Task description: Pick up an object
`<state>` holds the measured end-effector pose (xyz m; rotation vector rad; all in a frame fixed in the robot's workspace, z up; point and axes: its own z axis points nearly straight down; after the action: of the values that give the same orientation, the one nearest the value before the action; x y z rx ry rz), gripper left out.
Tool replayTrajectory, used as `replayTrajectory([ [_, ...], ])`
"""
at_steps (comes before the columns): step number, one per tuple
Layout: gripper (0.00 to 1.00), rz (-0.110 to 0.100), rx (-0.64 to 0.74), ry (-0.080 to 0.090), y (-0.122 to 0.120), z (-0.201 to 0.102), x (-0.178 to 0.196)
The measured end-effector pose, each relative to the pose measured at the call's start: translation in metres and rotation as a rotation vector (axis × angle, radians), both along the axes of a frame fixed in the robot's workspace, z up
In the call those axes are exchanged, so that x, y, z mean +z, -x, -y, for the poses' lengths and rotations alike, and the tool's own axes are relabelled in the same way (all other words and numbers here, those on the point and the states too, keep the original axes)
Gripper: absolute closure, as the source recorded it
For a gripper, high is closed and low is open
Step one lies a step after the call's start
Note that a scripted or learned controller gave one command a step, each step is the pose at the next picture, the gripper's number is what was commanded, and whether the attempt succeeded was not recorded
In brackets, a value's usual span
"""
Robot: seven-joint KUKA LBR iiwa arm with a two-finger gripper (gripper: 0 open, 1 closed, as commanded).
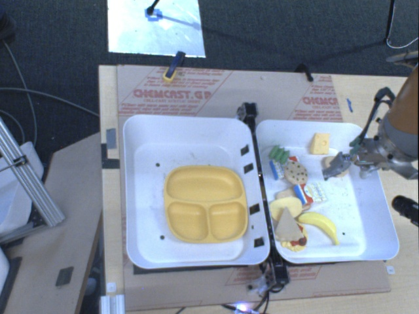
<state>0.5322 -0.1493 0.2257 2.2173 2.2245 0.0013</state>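
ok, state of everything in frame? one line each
claw: low over the right bin, nothing visibly held
yellow divided tray: flat in the left bin, right side up, compartments bare
toy banana: lying in the right bin, untouched
cheese cube: lying by the bin's far wall, apart from the pile
cookie: lying flat in the toy food pile
right bin: holds the toy food

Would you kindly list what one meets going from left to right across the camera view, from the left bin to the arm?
Left white bin → yellow three-compartment plastic tray → small green toy piece → round speckled cookie → pale yellow cheese cube → gripper on the grey arm.
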Motion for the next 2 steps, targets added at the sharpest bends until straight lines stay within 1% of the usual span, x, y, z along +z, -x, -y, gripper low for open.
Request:
replayTrajectory([
  [1, 0.0, -0.008, -0.006, -0.001, 0.049, 0.019, -0.072],
  [2, 0.0, -0.003, 0.002, -0.002, 0.046, -0.021, -0.142],
])
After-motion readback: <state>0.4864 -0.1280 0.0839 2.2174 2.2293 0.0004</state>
